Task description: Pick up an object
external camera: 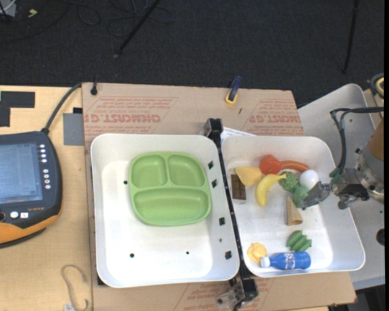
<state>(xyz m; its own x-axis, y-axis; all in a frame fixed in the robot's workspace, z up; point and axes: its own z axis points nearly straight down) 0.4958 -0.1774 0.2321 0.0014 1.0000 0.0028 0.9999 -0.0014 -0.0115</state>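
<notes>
The right bin [337,154] holds several small items: a red-orange pepper [275,165], a yellow wedge [248,175], a banana [267,188], a brown bar [238,186], a green broccoli piece [290,185], a white egg [308,178], a wooden block [293,211], a green vegetable [299,241], a blue bottle [290,260] and a small yellow toy [257,251]. My gripper [330,196] hangs low over the bin's right side. It is open, and its left finger [314,195] touches or nearly touches the broccoli and egg. Bare bin floor shows between the fingers.
A green divided plate [170,190] lies in the left bin [110,238]. A black divider [223,199] separates the bins. A teach pendant [16,180] rests at the far left on the bench. At the cardboard's back edge sits a yellow-blue clamp [232,94].
</notes>
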